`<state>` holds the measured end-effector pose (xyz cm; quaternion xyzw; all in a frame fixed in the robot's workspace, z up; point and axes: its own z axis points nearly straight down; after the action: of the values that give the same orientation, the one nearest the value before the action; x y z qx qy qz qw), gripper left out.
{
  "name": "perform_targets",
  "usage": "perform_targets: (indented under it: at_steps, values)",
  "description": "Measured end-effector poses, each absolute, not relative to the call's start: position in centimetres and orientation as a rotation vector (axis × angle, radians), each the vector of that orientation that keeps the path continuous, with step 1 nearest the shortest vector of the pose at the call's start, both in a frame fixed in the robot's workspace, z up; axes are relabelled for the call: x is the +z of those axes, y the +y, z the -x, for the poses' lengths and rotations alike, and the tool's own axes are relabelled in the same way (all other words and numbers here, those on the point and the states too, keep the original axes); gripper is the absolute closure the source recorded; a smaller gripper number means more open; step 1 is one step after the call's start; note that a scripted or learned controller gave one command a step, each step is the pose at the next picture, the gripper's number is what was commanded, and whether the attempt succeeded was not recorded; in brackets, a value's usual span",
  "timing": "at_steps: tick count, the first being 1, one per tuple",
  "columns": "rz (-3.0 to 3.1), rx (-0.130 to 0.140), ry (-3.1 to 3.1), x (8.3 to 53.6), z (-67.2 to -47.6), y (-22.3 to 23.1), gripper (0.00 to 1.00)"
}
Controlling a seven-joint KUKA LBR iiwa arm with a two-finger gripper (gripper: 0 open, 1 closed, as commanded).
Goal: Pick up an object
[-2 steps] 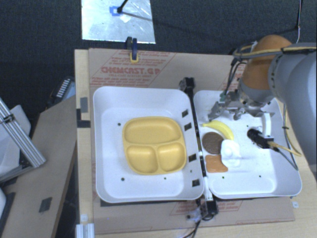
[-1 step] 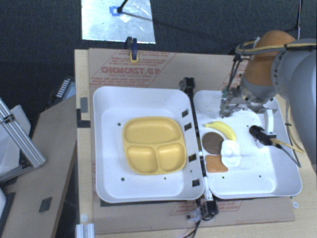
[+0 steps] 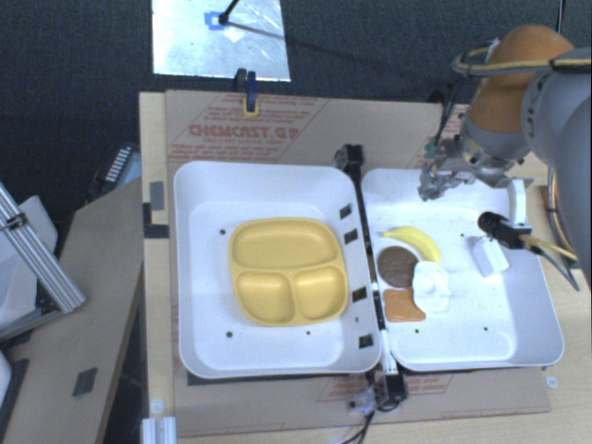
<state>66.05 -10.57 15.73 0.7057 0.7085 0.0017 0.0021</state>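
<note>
The banana (image 3: 413, 240) is the nearest candidate for the pick. It lies in the left half of the right bin (image 3: 481, 340), close to the divider shared with the left bin (image 3: 203, 248). Its curved long axis runs roughly from ten o'clock to four o'clock. Touching or just beside it at about seven o'clock is a brown disc (image 3: 398, 266), with a white lump (image 3: 431, 285) at about five o'clock and an orange flat piece (image 3: 404, 305) beyond the disc.

The gripper (image 3: 433, 188) hangs over the far part of the same bin, so the banana lies from it at between six and seven o'clock, near but apart. How wide the gripper is set cannot be told at this slant, and no object is seen held in it.

Judged from this, the coming move is a short travel toward six o'clock, closing across the banana's axis. A yellow divided tray (image 3: 282, 271) sits in the left bin, well apart.
</note>
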Motion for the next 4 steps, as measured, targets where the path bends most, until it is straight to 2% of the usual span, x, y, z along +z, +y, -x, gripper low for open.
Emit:
perform_targets:
  at_steps: [1,2,3,4]
  values:
    - [-2.215,0.007,2.219,21.6,-65.6,-11.3,1.00]
    - [-2.215,0.005,2.223,24.7,-65.7,-11.3,1.00]
    - [-2.213,0.001,2.231,24.6,-63.9,-6.5,1.00]
    - [-2.211,0.003,2.231,24.3,-64.2,-0.9,1.00]
